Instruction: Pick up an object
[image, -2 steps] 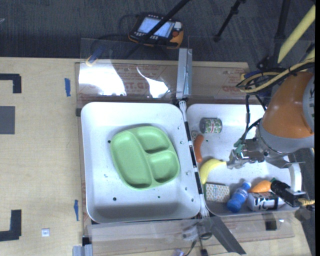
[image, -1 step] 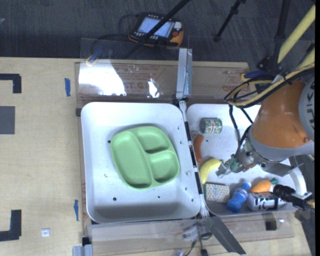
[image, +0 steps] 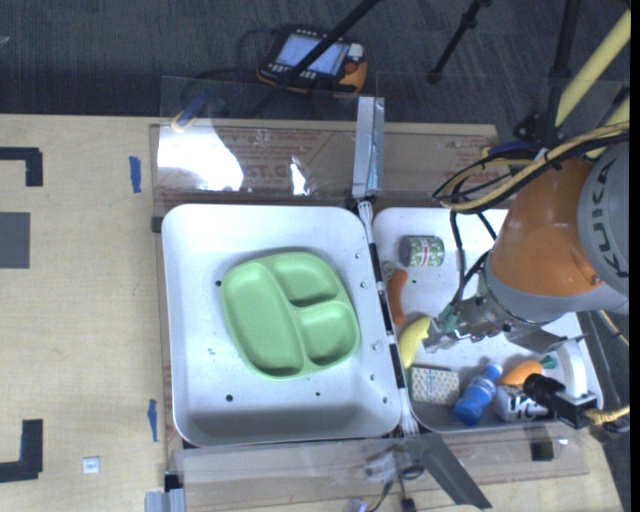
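Two shallow white bins sit side by side, and the grey arm (image: 585, 290) reaches in from the right over the right bin (image: 440, 218). Its broad orange band (image: 540, 230) hangs above the bin's right half. The wrist points down and to the left. The gripper (image: 443, 330) is low in the middle of the bin, just right of a yellow banana (image: 412, 340); whether it is wide or narrow cannot be told, and nothing is seen held in it.

The loose objects all lie in the right bin:
- a small can (image: 422, 251) with a green label at the far side
- an orange piece (image: 397, 290) against the left wall
- a speckled packet (image: 434, 383) near the front
- a blue bottle (image: 478, 393) beside the packet
- a small orange object (image: 520, 373) to the right of the bottle

The left bin (image: 180, 300) holds a green divided plate (image: 285, 315).

Part of the letters "KUKA" shows on the arm's grey casing at the right edge. The can's label is too small to read.
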